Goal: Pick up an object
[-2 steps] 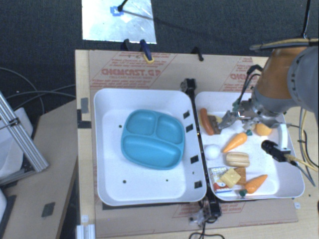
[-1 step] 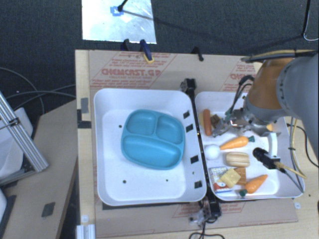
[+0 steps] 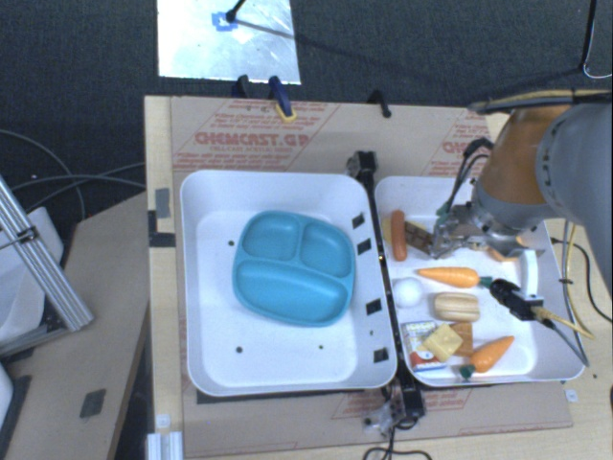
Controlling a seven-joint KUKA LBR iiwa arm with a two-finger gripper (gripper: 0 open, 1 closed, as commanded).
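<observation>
- The grey arm [image 3: 565, 156] is reaching in from the right edge of the frame, its orange band [image 3: 512, 151] lying in the upper right, above the far side of the right bin [image 3: 548, 338].
- The wrist is bending down and to the left, so the gripper [image 3: 441, 244] is sitting low in the upper middle of the right bin; whether it is wide or narrow cannot be told.
- A brown piece [image 3: 418, 237] is lying just left of the gripper, close against it, with a red sausage [image 3: 397, 235] just beyond, near the bin's left wall.
- An orange carrot [image 3: 448, 277] is lying crosswise just below the gripper, apart from it.
- Lower in the same bin, a white egg [image 3: 408, 292], a bread roll [image 3: 456, 307], a yellow cheese wedge [image 3: 443, 340] and a second carrot [image 3: 490, 354] are resting.
- The left bin [image 3: 215, 353] is holding a blue divided plate [image 3: 294, 266], well apart from the gripper.
</observation>
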